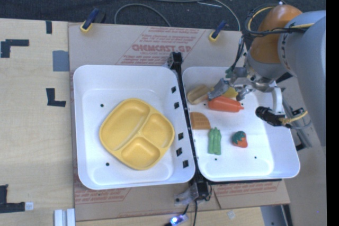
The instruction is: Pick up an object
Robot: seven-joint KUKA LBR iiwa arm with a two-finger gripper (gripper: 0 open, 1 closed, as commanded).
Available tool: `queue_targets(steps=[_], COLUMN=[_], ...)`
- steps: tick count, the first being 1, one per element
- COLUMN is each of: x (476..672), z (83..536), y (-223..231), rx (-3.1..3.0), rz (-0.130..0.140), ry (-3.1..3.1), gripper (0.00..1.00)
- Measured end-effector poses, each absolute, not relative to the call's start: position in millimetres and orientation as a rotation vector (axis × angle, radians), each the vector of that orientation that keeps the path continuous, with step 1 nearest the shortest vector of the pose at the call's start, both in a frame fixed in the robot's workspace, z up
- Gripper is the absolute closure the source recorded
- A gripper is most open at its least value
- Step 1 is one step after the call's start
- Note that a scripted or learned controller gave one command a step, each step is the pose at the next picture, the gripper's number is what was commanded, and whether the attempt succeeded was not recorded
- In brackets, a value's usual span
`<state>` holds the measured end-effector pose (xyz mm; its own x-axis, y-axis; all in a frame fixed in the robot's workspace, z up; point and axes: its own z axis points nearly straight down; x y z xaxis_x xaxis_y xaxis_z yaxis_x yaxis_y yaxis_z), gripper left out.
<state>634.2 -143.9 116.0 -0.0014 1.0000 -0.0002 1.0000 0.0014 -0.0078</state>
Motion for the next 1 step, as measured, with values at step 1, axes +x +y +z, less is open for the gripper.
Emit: queue_targets(steps=[1], x=[635.4], z=[127.9], y=[-143.4], rx=[-2.216], rz=[0.007], ry=[-2.222], gripper=[1.0])
